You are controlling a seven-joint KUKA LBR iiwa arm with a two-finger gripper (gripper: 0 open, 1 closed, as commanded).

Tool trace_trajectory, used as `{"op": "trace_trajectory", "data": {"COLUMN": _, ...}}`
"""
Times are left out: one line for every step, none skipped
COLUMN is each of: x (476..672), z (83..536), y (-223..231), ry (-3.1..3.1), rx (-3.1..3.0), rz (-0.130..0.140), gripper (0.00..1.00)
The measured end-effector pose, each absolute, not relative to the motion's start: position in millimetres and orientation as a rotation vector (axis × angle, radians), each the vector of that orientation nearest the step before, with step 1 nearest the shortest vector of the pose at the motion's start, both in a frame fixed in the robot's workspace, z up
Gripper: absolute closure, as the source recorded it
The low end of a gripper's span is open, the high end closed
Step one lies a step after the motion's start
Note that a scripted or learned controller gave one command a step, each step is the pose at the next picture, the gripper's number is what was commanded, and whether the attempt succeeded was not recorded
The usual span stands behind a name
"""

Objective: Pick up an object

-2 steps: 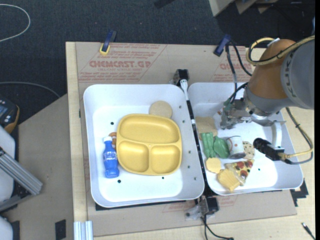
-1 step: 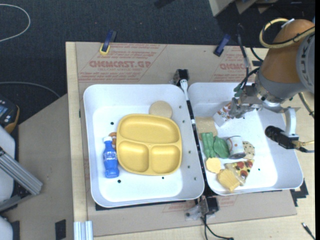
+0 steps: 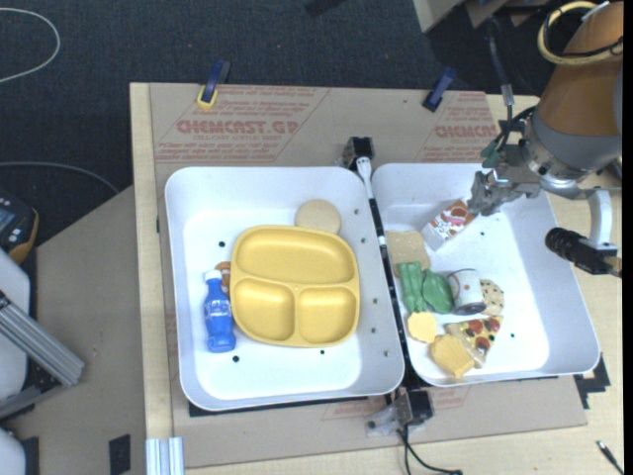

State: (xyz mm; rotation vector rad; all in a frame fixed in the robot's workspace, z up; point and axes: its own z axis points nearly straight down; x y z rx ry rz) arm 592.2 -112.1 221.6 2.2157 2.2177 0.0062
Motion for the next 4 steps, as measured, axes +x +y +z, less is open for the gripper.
{"op": "trace_trajectory", "data": {"x": 616.8, "z": 223, "y": -58, "ry": 2.226, "rx": 2.212, "rz": 0.006, "gripper": 1.0}}
{"op": "trace_trajectory", "data": {"x": 629.4, "z": 228, "y": 5, "ry": 2.228, "rx": 2.212, "rz": 0.006, "gripper": 1.0}}
{"op": "trace_trajectory", "data": {"x": 643.7, "z": 218, "y": 61, "ry": 2.224, "rx": 2.215, "rz": 0.004, "gripper": 1.0}}
{"op": "trace_trajectory", "data": {"x": 642.4, "z": 216, "y": 62, "ry": 2.222, "rx": 2.22, "rz": 0.0, "gripper": 1.0}}
